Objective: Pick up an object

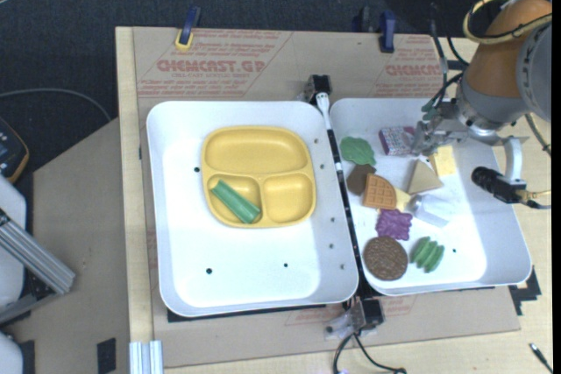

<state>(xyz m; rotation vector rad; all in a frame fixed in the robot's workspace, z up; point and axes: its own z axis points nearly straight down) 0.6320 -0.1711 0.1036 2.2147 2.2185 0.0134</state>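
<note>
Pincer [427, 138] sits low at the back of the right bin [500, 271], at the end of the grey arm [500, 74] with its orange band. You cannot tell from this slant whether it is spread or pressed together, nor whether anything is caught in it.

Nearest to it: a small purple-and-white packet [396, 139] just to its left, a pale yellow block [443, 160] and a tan wedge [424, 178] just below. Either looks like light toy food; the wedge's sloped faces may slip, so take it across the flat sides.

Further out in the same bin: green leaf piece [358, 150], brown lump [357, 179], waffle-patterned orange piece [380, 191], white crumpled piece [434, 210], purple piece [394, 224], round brown patty [386, 258], green bean cluster [429, 254]. Most lie close together, some touching. Judge the patty as stiff, best gripped across its edge; the leaf as thin and hard to pinch.

Left bin [175, 215] holds a yellow divided plate [257, 149] with a green pickle-like piece [236, 201] in its lower-left compartment.

Both bins rest on the tabletop [131, 144].
</note>
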